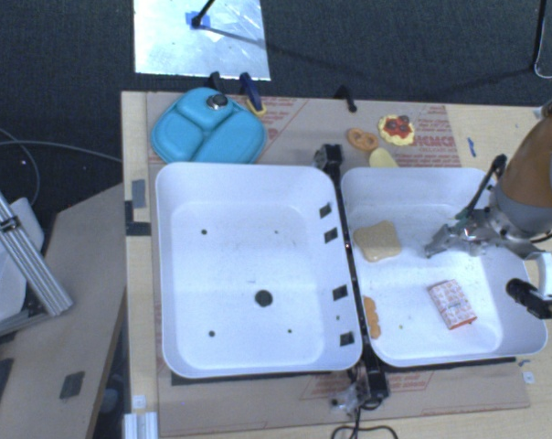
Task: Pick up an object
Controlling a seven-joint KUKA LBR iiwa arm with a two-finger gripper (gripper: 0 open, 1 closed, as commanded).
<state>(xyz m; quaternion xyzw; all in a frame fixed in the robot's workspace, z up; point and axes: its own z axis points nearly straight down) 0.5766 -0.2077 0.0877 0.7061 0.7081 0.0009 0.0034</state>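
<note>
In the right bin [413, 183] lie a tan slice of toast [377, 240] near the left wall, a red and white packet [451, 303] toward the front right, and a small orange piece [371, 316] against the divider. My gripper [445, 240] hangs over the bin's right half, pointing left. It sits between the toast and the packet, apart from both. Nothing shows in its grasp. The left bin [239, 183] holds a small dark round piece [263, 298].
Behind the bins, on the bench, sit a blue divided plate [208, 128], an orange toy [362, 139], a small pizza-like toy [397, 129] and a yellow piece [382, 158]. A shiny sheet [201, 24] lies on the floor further back.
</note>
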